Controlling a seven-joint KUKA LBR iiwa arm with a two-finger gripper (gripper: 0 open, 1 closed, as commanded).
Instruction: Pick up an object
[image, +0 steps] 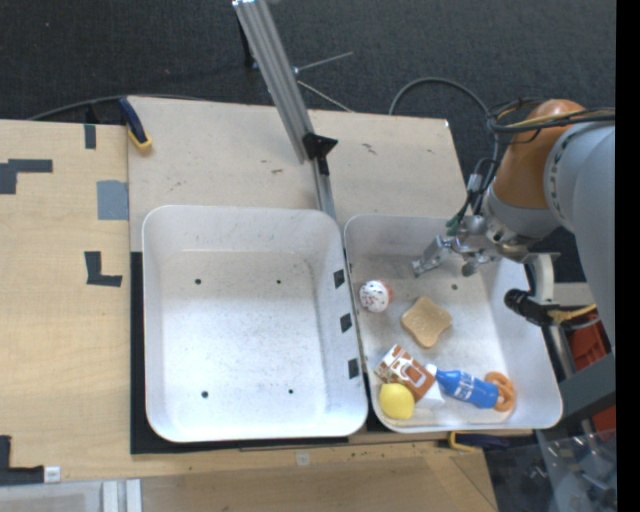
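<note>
- Hand (432, 262) hangs over the upper part of the right bin (520, 330), at the end of the grey arm (560, 180) with its orange band; whether it is wide, narrow or holding something cannot be told from this slanted view, though nothing shows beneath it.
- Left bin (245, 320) on the desk (60, 300) carries no loose things that I can make out, so every candidate for the pick lies in the right bin.
- White ball (373, 295) sits just beside the wall between the bins; a grasp there could strike the rim, or the ball could roll away from closing fingers.
- Yellow lemon-like piece (397, 402) touches the orange-and-white packet (408, 372) in the near corner; crowding may make the hand nudge both and catch neither.
- Tan bread-like slice (427, 322) lies flat and alone, below the hand; being low, it may slip under the fingertips if the descent stops short.
- Blue bottle (466, 387) and the orange ring (500, 390) lie against each other by the near wall; a descent here risks the wall or a two-thing tangle.
</note>
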